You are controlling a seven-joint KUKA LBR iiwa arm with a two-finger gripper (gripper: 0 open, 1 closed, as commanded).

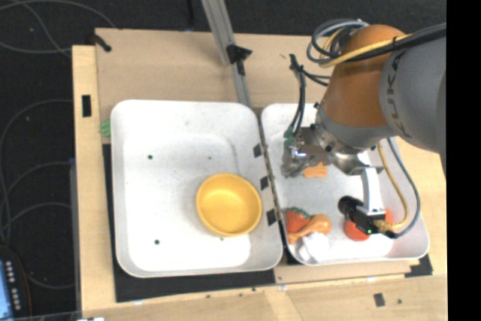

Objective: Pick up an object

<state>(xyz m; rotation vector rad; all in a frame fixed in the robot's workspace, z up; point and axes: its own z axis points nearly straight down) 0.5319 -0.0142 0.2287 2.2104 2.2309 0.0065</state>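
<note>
Two-finger metal claw (294, 160) sits low over the right-hand shallow white bin (409, 248), near its inner wall. Whether it is clenched or released cannot be told. Candidate objects: small orange piece (316, 171) just beside it; orange-and-green toy (304, 222) below; round yellow plastic bowl (228, 204) across the divider, likely beyond this attempt.

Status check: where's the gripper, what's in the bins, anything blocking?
Gripper low over right bin, near the divider; grasp unconfirmed. Small orange piece beside it; orange toy and white object at front. Yellow bowl in left bin. Arm hides part of the right bin.
</note>
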